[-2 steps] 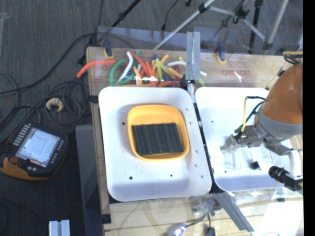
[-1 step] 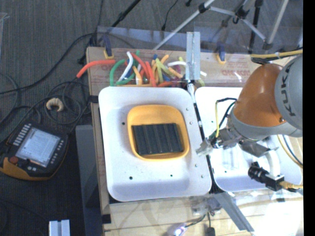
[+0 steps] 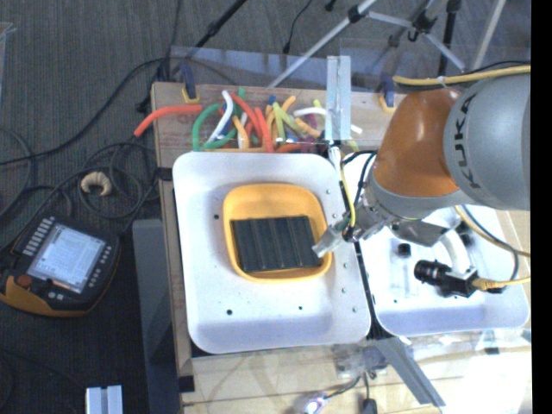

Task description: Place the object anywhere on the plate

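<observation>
We are reaching in from the right with the gripper [image 3: 332, 238] hanging at the right rim of the yellow plate [image 3: 274, 198], which is sitting in the left bin [image 3: 259, 317]. A dark ribbed slab [image 3: 274, 242], which we are taking to be the object, is lying flat on the plate, covering most of its floor. We cannot tell how the fingers are standing, since the wrist is hiding them. If the slab is indeed ours, we are judging it placed; doing this well means lifting straight up, without dragging the slab or tipping the plate.
</observation>
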Controlling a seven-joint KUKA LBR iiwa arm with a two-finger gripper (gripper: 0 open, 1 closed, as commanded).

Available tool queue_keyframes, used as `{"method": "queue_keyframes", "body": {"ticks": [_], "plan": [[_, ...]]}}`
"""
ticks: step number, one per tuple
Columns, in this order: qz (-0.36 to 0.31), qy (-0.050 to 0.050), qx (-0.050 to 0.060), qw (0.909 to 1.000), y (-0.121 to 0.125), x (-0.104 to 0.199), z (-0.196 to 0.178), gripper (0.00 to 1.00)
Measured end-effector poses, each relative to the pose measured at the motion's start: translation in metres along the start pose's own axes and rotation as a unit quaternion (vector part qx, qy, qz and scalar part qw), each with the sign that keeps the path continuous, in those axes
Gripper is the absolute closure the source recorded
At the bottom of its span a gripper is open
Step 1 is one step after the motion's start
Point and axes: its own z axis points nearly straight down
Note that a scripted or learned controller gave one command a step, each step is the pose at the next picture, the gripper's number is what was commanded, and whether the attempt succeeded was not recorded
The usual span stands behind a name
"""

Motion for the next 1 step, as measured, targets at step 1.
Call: {"method": "queue_keyframes", "body": {"ticks": [1], "plan": [[0.0, 0.0, 0.0, 1.0, 0.0, -0.0001, 0.0, 0.0]]}}
